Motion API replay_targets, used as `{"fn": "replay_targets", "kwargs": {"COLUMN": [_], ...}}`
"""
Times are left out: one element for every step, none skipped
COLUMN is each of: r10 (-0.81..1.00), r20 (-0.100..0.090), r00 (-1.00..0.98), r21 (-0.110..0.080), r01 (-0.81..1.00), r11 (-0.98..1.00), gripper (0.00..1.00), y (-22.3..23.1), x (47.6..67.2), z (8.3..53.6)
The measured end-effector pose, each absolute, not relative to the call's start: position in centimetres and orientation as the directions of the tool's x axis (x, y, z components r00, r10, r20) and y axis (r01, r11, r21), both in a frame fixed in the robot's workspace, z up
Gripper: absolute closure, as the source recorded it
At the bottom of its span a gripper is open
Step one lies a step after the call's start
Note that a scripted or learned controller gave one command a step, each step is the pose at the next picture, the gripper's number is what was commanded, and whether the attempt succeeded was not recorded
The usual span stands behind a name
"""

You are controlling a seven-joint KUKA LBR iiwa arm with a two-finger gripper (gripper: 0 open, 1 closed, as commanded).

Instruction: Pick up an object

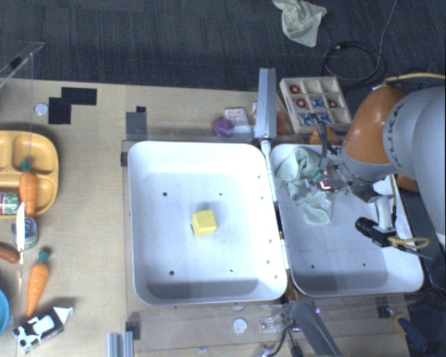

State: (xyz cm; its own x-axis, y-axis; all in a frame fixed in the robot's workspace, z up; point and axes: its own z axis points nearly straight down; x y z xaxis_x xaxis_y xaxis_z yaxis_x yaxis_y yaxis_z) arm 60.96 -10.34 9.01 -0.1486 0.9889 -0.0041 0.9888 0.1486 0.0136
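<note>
A small yellow block (204,222) lies near the middle of the left bin (150,209). A crumpled pale green cloth (301,180) sits at the far left of the right bin (348,268). My gripper (323,183) is low over the cloth's right side, pressed into or touching its folds. The arm's orange band and grey wrist hang above the bin's right half and hide part of its floor.
A divider wall runs between the two bins. Behind them stand a small purple object (223,126) and a tile tray (314,102). On the bench at left are a yellow plate (38,150), carrots (36,279) and other toys. A rag (301,21) lies on the floor beyond.
</note>
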Motion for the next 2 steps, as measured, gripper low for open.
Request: {"fn": "replay_targets", "kwargs": {"r10": [0.988,0.978], "r20": [-0.006,-0.008], "r00": [-0.152,-0.207], "r21": [0.015,0.019], "r01": [0.988,0.978], "r11": [0.152,0.207], "gripper": [0.0,0.0], "y": [-12.0,-11.9], "x": [56.9,54.6], "z": [9.1,9.1]}}
